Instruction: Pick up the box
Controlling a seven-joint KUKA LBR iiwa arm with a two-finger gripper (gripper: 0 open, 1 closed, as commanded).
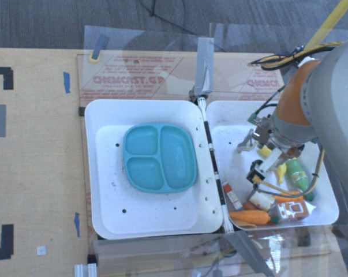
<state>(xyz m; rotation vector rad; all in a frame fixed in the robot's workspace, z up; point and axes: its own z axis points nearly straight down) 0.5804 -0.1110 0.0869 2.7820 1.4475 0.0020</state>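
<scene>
The box (292,210), a small orange and white carton, lies at the near right corner of the right bin (228,117). My gripper (248,142) hangs over the middle of that bin, up and to the left of the box and well apart from it. Nothing shows between the gripper and the bin floor under it. The arm covers the bin's right side.
An orange carrot (251,217) and a white item (260,200) lie left of the box. A green bottle (297,175) and yellow pieces (266,151) sit near the wrist. A small red and white item (232,195) lies by the divider. A teal divided plate (160,157) sits in the left bin (104,172).
</scene>
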